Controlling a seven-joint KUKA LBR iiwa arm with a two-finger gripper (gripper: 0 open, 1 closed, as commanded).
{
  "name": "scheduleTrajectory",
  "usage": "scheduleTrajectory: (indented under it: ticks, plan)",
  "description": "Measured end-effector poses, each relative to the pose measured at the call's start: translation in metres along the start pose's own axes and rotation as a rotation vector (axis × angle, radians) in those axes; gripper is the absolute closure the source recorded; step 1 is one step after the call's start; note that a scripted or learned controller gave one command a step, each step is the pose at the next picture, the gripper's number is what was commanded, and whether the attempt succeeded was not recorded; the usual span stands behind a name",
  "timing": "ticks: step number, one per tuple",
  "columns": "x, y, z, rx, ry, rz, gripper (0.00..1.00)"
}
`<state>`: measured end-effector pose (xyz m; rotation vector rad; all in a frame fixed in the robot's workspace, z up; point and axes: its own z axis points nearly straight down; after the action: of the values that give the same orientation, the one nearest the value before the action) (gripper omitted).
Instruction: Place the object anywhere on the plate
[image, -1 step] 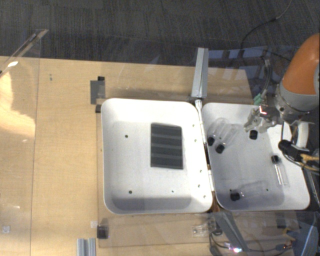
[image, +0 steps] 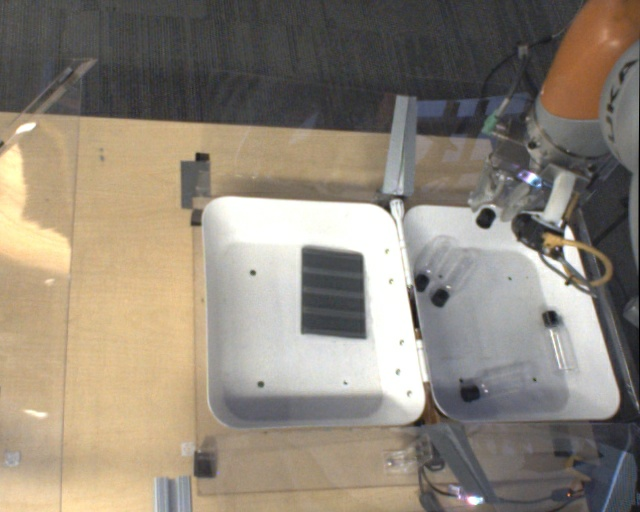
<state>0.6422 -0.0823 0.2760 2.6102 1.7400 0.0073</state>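
Fingers (image: 505, 218) spread over R bin's (image: 612, 398) far rim, nearest vial (image: 448, 270) well apart.

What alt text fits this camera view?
The grey arm's pincer hovers over the right bin's far edge, above several clear tubes with black caps. The left bin holds a dark ribbed plate.

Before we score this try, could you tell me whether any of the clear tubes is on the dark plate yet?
No. The plate lies bare in the left bin, and the tubes lie in the right bin.
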Motion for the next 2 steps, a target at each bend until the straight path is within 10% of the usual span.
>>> scheduleTrajectory:
  ticks: [1, 2]
  plan:
    - [0.068, 0.001, -0.024, 0.001, 0.000, -0.313, 1.00]
    - [0.113, -0.038, 0.081, 0.002, 0.002, -0.712, 1.00]
